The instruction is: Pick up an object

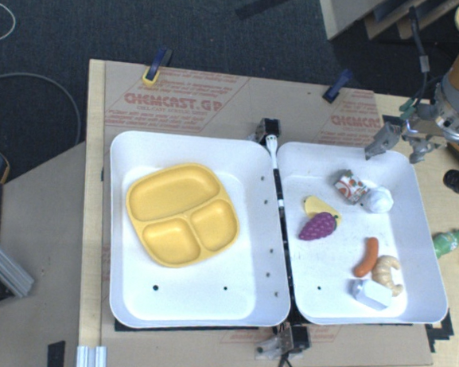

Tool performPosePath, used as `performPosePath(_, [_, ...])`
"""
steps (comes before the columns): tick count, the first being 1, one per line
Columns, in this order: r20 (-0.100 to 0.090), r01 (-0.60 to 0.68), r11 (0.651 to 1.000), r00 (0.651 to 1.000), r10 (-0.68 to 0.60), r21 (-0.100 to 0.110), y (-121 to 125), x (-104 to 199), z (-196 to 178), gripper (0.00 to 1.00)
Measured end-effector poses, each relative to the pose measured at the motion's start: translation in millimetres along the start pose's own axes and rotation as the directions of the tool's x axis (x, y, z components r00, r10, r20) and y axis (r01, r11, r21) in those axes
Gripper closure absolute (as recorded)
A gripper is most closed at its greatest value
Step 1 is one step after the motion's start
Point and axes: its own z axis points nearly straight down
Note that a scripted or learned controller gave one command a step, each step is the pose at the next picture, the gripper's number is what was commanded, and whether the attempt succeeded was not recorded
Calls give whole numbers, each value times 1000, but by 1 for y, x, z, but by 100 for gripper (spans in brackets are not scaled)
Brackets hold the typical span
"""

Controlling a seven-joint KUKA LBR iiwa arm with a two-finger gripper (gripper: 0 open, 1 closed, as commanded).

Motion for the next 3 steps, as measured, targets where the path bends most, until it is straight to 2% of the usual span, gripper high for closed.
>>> performPosePath(1, [-4,5,1000,1000,-5,9,6,50,135,0])
performPosePath(2, [-2,4,1000,1000,-4,4,-6,96,136,0])
performPosePath(3, [0,1,1000,1000,-1,-1,-5,93,125,100])
